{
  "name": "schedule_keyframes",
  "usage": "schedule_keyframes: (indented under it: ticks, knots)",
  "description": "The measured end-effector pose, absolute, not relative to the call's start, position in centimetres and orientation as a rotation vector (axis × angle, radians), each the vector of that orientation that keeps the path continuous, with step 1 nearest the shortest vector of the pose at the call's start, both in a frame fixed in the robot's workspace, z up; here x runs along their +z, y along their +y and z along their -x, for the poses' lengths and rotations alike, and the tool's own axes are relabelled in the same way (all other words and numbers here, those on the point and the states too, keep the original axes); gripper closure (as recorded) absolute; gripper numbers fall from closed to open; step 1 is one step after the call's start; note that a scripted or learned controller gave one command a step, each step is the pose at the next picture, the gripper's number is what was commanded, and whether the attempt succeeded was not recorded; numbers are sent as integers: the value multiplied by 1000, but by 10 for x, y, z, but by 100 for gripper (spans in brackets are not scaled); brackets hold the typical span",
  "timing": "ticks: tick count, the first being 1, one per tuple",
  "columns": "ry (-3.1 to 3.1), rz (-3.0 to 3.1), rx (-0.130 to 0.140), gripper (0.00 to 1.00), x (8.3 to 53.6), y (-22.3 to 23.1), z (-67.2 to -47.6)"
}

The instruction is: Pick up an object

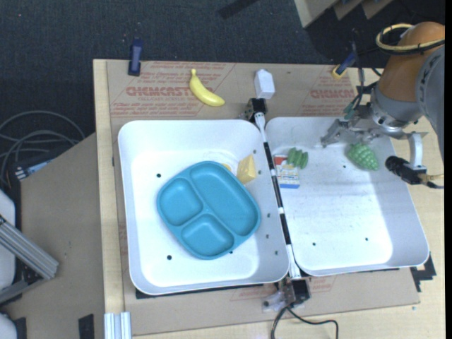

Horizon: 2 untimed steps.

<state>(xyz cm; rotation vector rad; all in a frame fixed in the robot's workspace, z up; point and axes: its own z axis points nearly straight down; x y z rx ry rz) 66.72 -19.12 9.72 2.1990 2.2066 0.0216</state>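
My gripper (pixel 351 131) hangs over the far part of the right bin (pixel 353 253), below the grey wrist with its orange band. A knobbly green bunch (pixel 363 156) lies on the bin floor just in front of the gripper, close to it or touching. Near the bin's left wall lie a small green piece (pixel 298 158) and a red, white and blue packet (pixel 286 175). In the left bin (pixel 141 260) a blue divided plate (pixel 206 208) lies flat, with a yellow wedge (pixel 246 168) at its far right rim.
A yellow banana (pixel 205 90), a small white block (pixel 264 83) and a dark blue item (pixel 135 56) lie on the cardboard behind the bins. The bins' shared wall (pixel 275 189) runs down the middle.
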Motion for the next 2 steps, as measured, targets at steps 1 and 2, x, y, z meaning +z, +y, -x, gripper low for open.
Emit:
schedule_keyframes:
  ticks: [1,2]
  knots:
    - [2206,-2196,22,100,108,-191,-668]
    - [2220,-2221,-2,100,150,-220,-618]
